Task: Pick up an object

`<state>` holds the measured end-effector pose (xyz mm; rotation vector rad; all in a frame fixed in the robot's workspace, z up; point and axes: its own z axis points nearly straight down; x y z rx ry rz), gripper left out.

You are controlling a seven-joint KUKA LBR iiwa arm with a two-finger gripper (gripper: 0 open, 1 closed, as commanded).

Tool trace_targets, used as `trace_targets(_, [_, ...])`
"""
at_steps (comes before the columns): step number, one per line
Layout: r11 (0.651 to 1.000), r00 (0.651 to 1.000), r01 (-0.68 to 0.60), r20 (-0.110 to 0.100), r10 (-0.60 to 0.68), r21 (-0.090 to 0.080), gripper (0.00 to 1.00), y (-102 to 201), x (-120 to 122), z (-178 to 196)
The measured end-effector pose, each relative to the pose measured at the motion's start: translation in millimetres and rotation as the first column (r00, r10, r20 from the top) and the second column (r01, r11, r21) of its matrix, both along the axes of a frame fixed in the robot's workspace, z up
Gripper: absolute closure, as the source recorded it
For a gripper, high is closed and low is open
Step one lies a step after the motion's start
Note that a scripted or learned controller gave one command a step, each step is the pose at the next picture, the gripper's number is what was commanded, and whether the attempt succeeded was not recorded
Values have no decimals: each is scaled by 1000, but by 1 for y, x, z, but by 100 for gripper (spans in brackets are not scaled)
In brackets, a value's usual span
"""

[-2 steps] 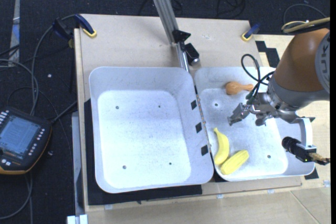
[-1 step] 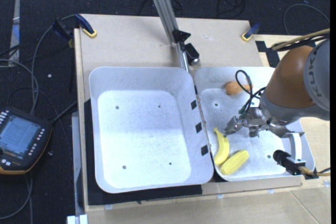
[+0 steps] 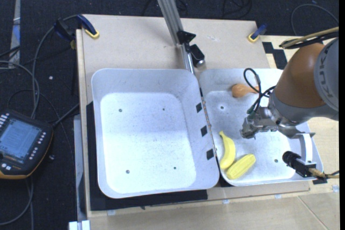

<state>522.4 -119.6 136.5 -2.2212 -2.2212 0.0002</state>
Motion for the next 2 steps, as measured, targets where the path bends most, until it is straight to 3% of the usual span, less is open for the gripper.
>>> trace_targets(2, [1000, 1000, -1, 4, 1, -1, 100, 8, 4, 96])
